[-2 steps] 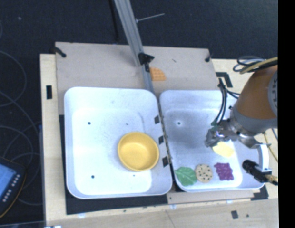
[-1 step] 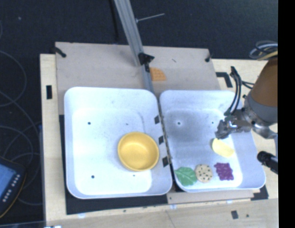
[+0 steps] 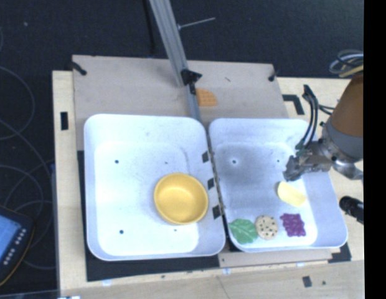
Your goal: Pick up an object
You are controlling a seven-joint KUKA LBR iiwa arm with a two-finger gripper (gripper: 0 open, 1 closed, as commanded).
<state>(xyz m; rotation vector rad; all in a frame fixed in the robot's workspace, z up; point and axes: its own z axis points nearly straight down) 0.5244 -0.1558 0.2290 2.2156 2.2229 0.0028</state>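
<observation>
Three small items (image 3: 267, 227) are lying along right bin's (image 3: 243, 142) near edge | gripper (image 3: 294, 169) is hovering beside yellow piece (image 3: 292, 194), grip unclear | one yellow bowl (image 3: 180, 198) is sitting in left bin (image 3: 118, 142)

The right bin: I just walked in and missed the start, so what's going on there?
The arm's gripper sits low in the right bin, just above a pale yellow piece. A green leaf, cookie and purple grapes lie along the near edge. A yellow bowl rests in the left bin.
</observation>
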